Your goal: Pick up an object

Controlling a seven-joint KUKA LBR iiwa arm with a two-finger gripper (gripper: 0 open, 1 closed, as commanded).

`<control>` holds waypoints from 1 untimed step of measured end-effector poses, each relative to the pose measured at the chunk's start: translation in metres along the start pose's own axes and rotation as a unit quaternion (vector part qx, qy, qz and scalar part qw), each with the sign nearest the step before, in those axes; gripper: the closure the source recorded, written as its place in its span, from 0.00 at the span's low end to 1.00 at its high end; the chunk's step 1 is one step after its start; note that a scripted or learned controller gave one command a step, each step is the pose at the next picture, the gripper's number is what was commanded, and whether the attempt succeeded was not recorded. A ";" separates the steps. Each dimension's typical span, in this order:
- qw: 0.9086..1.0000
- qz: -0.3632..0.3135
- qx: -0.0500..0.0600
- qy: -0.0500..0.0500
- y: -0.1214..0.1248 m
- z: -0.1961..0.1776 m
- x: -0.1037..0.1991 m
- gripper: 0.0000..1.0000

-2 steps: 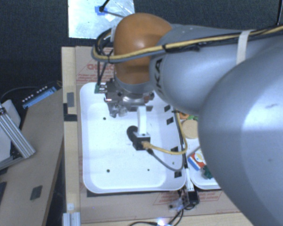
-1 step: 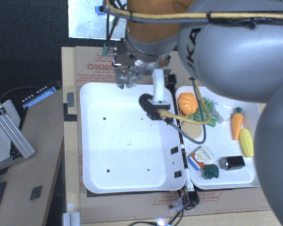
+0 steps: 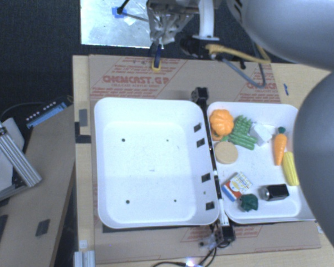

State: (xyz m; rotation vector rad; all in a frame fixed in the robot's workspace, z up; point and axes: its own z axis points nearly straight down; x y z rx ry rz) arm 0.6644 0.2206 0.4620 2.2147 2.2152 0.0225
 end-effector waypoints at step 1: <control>1.000 -0.002 0.015 -0.003 -0.074 0.172 0.014 1.00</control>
